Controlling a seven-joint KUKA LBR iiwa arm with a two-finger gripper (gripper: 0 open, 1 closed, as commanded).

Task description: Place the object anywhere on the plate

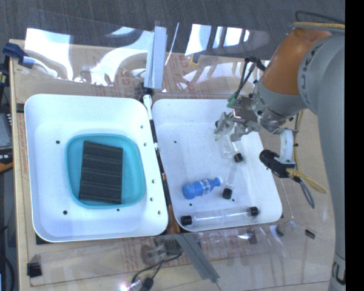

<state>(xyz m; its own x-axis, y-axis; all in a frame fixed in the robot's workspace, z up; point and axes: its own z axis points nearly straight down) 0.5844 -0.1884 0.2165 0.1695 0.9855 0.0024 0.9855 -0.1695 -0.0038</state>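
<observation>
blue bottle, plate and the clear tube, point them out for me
blue bottle (pixel 200 188), camera view, middle of its body
plate (pixel 135 180), camera view, bare teal rim right of the dark block
clear tube (pixel 219 216), camera view, middle of its length

A small blue bottle (pixel 201 188) lies on its side below-left of the tool (pixel 235 139). The blue plate (pixel 135 168), bearing a dark ribbed block, sits far left.
</observation>
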